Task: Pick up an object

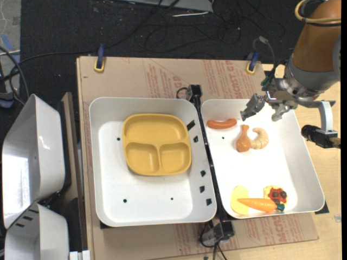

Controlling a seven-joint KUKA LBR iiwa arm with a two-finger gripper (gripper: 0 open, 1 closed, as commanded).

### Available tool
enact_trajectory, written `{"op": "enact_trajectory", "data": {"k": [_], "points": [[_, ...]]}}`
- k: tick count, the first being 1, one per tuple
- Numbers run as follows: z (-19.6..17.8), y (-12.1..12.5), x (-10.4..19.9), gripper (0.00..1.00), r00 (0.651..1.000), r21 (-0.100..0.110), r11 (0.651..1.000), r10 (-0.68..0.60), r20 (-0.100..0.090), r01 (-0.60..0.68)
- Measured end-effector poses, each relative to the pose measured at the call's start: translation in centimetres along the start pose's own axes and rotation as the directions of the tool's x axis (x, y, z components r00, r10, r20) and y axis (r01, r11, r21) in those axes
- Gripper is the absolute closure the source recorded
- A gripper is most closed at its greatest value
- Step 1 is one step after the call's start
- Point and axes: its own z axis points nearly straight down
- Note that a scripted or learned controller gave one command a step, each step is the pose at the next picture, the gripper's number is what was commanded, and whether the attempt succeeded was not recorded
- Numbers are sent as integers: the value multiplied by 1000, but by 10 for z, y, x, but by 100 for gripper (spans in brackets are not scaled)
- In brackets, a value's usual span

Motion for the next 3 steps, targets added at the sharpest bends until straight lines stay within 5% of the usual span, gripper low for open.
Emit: {"op": "enact_trajectory", "data": {"k": [1, 3], "points": [[-5, 2, 0, 0, 1000, -9, 1000, -2, 1, 2], [120, -2, 1, 0, 1000, -3, 1000, 0, 0, 0]]}}
